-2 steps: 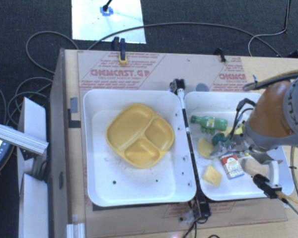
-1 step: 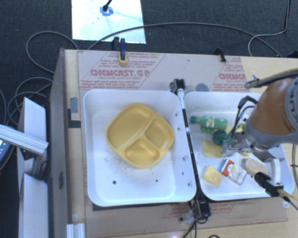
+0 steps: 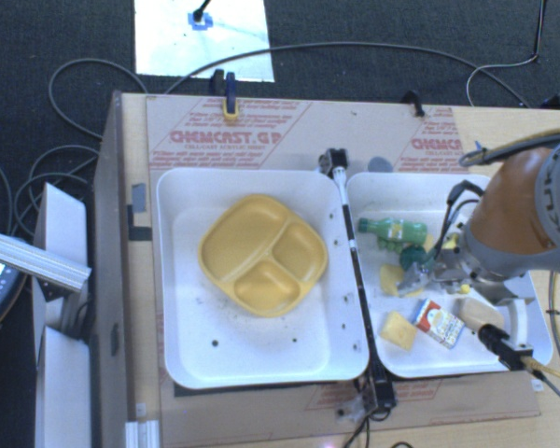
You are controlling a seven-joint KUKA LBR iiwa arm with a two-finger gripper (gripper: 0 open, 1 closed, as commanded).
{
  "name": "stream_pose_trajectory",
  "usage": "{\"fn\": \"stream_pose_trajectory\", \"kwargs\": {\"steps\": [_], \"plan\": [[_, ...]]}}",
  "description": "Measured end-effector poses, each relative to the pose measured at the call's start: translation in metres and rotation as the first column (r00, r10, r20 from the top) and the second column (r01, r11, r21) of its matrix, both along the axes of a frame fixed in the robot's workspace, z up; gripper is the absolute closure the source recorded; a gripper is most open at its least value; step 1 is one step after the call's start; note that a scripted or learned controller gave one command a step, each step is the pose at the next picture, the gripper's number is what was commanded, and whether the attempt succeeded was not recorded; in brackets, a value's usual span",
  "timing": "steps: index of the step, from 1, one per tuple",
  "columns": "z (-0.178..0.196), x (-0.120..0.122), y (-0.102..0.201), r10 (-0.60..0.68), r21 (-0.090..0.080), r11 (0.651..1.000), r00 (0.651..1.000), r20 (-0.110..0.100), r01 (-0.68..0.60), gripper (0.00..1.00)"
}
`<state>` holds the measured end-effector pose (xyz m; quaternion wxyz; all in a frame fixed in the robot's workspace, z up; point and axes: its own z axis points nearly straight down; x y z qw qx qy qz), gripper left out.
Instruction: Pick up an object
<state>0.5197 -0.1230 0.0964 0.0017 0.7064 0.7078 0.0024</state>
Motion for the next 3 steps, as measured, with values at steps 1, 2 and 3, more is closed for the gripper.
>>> {"fn": "stream_pose_trajectory", "kwargs": {"steps": [1,2,3], "plan": [[-0.011,0.077,0.008,0.001,-0.002,1.000,1.000,-0.002,-0.001,0.00],[-0.001,0.077,0.008,0.003,-0.002,1.000,1.000,-0.002,-0.003,1.00],[0.089,0.064,0.075,0.002,-0.001,1.000,1.000,-0.003,-0.002,1.00]]}}
